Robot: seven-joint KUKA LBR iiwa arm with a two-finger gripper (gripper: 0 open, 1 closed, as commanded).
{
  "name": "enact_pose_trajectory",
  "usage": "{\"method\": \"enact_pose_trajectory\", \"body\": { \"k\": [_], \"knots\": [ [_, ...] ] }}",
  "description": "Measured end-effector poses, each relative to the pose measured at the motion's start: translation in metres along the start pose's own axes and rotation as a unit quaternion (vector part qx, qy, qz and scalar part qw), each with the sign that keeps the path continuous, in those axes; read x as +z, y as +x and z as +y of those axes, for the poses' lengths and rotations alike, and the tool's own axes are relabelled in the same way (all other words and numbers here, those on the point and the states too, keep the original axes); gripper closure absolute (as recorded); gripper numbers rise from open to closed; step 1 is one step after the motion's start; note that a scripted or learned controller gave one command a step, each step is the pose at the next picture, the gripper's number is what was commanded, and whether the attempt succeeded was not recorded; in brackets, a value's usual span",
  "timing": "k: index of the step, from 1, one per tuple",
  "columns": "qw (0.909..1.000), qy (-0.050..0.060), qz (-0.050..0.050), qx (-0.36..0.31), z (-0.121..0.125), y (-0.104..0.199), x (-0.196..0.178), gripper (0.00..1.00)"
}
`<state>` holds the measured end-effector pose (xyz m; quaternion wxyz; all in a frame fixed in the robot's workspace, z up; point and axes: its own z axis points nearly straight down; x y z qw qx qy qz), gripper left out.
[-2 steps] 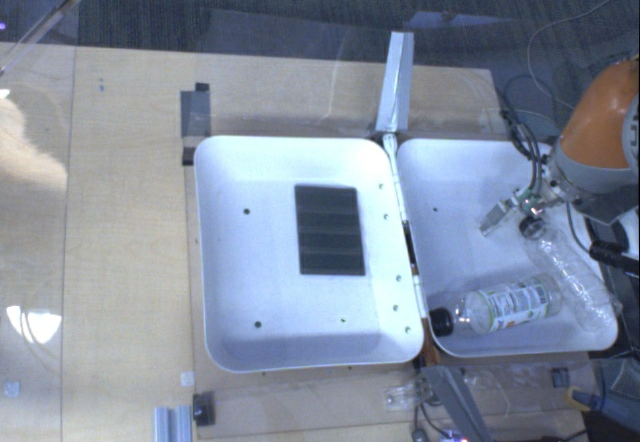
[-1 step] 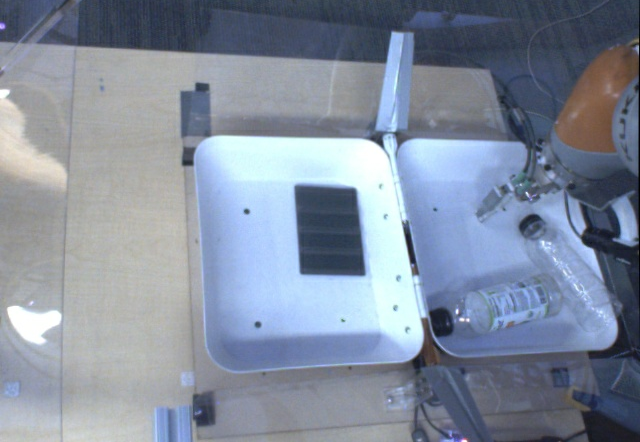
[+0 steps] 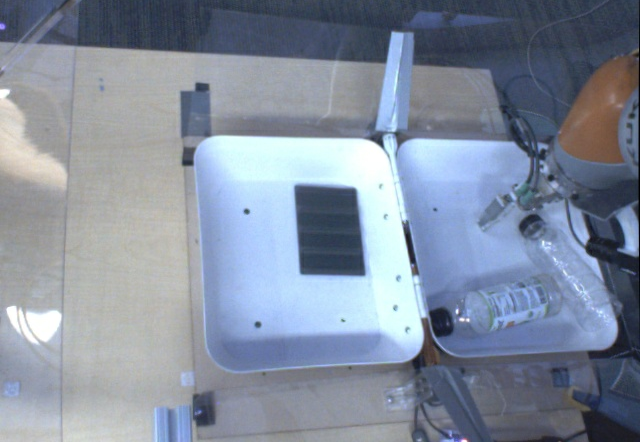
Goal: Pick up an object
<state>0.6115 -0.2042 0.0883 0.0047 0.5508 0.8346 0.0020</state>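
The clear plastic bottle lies on its side near the front wall of the right bin. It looks light, smooth and squashy, so grab its labelled middle. The gripper hangs at twelve o'clock from it, maybe slightly open, holding nothing.

Two white bins on a wooden bench

My arm is orange over grey. Both bins are white; one bears a dark ribbed rectangle. The clear bottle has a black cap. The table is pale wood.
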Motion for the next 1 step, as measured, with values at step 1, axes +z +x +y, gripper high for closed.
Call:
{"method": "enact_pose_trajectory", "body": {
  "k": [1],
  "knots": [
    [1.0, 0.0, 0.0, 0.0, 0.0, 0.0, 0.0, 0.0]
  ]
}}
